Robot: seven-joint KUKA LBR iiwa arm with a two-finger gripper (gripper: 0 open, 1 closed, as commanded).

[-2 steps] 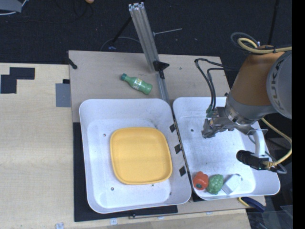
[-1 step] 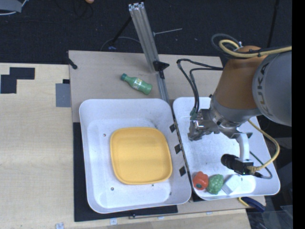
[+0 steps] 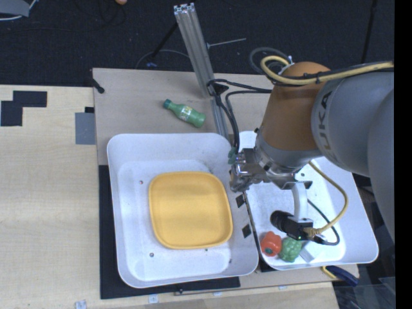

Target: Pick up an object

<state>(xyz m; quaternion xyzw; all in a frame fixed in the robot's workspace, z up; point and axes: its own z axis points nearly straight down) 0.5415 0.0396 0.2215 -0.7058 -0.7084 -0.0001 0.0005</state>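
My gripper (image 3: 239,172) hangs over the wall between the two bins. I can't make out whether it is spread or closed. A yellow plate (image 3: 190,209) lies flat in the left bin (image 3: 119,153), just beside the gripper. A red toy (image 3: 271,243) and a green toy (image 3: 291,249) touch in the right bin's (image 3: 360,237) near corner, apart from the gripper. A green bottle (image 3: 184,112) lies on the bench behind.

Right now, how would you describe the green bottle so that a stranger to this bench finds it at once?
Start at the left white bin, the one holding the yellow plate. Behind its far edge, on the bare bench, lies the green bottle on its side. Unlike the green thing in the right bin, it lies outside both bins, alone.
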